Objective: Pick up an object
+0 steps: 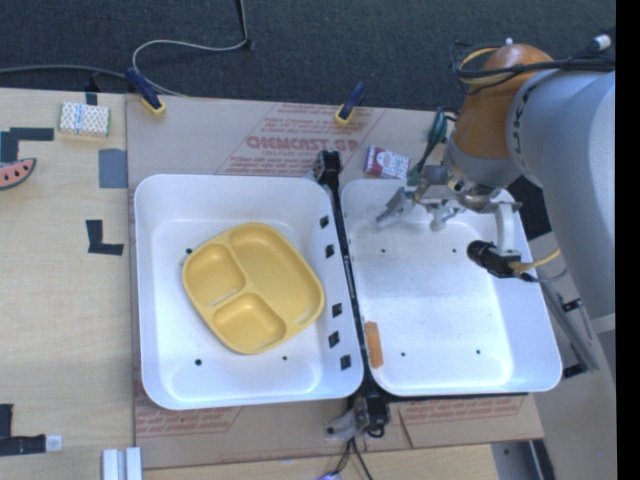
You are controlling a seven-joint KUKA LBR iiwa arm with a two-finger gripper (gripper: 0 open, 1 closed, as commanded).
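A small orange object [373, 343] lies at the left edge of the right bin [500, 363], close against the divider between the bins; it is too small to tell what it is. In the left bin [160, 268] a yellow compartment tray [252, 286] sits flat near the middle, turned at an angle, its three hollows bare. The claw [412, 204] hangs over the rear part of the right bin, well apart from the orange object, its two fingers spread apart and gripping nothing. The grey arm [560, 158] with its orange band [495, 98] covers the bin's rear right corner. On the counter [60, 298], behind the bins, lie a small red-and-white packet [385, 162] and two blue-and-yellow clamps [145, 90], with a patterned block [84, 120] at far left.
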